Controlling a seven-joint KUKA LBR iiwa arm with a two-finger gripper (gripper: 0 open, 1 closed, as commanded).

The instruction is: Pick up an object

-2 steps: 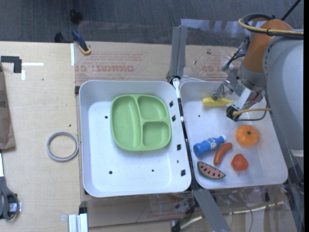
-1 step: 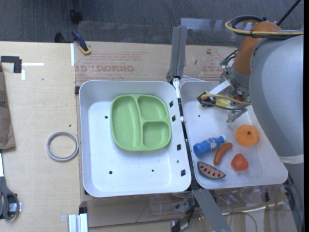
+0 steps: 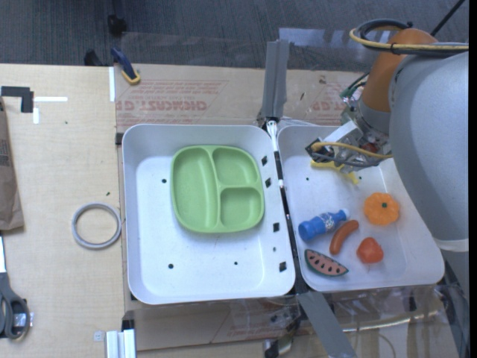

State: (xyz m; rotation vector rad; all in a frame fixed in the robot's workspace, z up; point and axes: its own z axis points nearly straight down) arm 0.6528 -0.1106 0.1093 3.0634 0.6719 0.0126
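My gripper (image 3: 344,155) hangs low over the back of the right bin (image 3: 417,263), under the grey arm with its orange band. Yellow shapes lie right under it, and I cannot tell whether they are an object or cable. Nearer the front of that bin lie a blue bottle (image 3: 322,224), a brown-red sausage (image 3: 343,236), an orange pumpkin (image 3: 381,209), a red pepper (image 3: 370,250) and a watermelon slice (image 3: 325,264). All of these lie apart from the gripper.
The left bin (image 3: 145,267) holds a green divided plate (image 3: 218,189). On the bench to the left lie a grey tape ring (image 3: 97,224) and scissors (image 3: 11,312). The arm's bulky grey body overhangs the right bin's right side.
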